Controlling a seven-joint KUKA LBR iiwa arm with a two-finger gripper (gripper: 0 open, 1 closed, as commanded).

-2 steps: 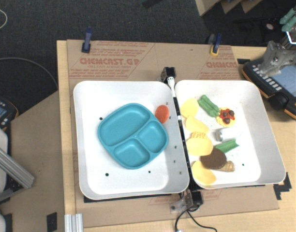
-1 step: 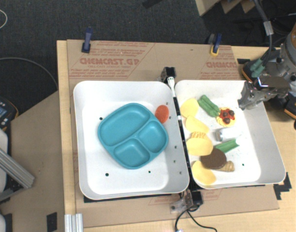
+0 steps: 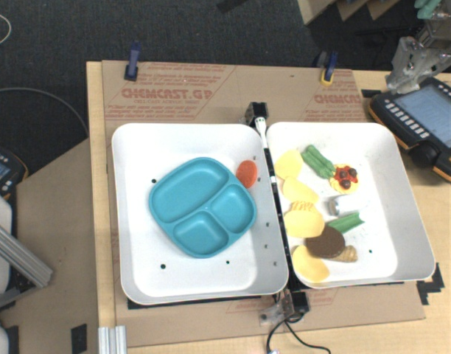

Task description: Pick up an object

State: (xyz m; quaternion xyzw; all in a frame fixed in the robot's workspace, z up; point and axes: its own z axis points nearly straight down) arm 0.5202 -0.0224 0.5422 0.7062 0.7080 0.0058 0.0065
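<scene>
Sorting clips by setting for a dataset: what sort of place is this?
Probably a robotics lab bench: two white bins clamped onto a cardboard-covered board, toy food in one, and a teach pendant alongside.

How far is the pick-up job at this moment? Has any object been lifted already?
Nothing looks lifted yet. The blue divided plate and the small orange piece lie in the left bin. The toy food, such as the green pod and the brown piece, lies in the right bin. Nothing is in hand, so the whole pick remains.
</scene>
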